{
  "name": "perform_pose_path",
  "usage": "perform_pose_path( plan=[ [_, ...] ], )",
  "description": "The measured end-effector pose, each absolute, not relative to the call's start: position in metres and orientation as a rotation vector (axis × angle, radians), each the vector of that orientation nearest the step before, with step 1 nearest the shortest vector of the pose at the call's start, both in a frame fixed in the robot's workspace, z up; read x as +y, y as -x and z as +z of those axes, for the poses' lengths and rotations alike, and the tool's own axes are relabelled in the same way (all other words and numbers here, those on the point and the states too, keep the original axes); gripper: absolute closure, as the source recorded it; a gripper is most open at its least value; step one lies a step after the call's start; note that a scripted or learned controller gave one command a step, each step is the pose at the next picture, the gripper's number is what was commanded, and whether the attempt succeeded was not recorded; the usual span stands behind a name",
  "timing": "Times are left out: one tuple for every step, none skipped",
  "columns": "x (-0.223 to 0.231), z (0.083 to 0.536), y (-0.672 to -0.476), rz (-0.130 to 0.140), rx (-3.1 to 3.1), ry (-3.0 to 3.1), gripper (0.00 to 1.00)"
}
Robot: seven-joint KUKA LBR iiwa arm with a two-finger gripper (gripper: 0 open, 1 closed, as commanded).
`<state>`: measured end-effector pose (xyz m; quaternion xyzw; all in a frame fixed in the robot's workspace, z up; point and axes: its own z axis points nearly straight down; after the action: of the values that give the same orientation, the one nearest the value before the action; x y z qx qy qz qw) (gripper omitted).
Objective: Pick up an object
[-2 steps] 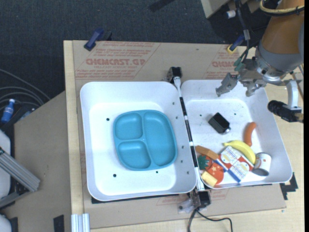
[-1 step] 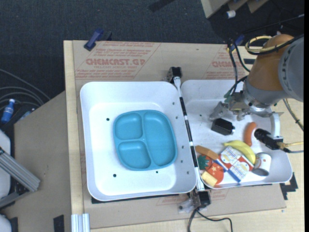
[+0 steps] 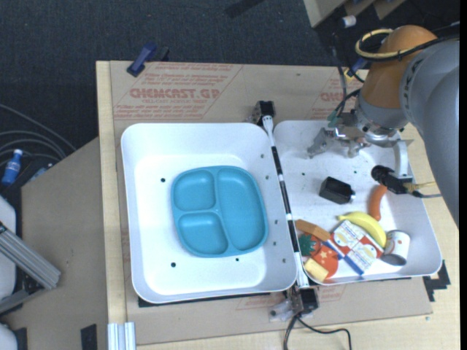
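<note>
My gripper (image 3: 337,149) hangs over the far part of the right bin (image 3: 306,141), its grey fingers (image 3: 316,147) spread open with nothing between them. A small black block (image 3: 336,189) lies on the bin floor a little nearer than the gripper. Further toward the front right lie an orange-red sausage (image 3: 376,201) and a yellow banana (image 3: 366,226). A small printed carton (image 3: 355,243), a red item (image 3: 322,258) and a silvery can (image 3: 396,247) sit there too.
The left bin (image 3: 146,152) holds a blue divided plate (image 3: 218,210). A black clip (image 3: 264,111) sits at the far end of the ridge between the bins. The arm's grey body and orange band (image 3: 394,57) stand over the right bin's far right corner.
</note>
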<state>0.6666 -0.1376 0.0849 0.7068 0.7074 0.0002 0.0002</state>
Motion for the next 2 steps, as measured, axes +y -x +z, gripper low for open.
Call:
perform_pose_path(
  plan=[
    [-0.104, 0.085, -0.623, -0.001, 2.224, -2.222, 0.0],
    [-0.102, 0.085, -0.667, 0.001, 2.222, -2.22, 0.0]
  ],
)
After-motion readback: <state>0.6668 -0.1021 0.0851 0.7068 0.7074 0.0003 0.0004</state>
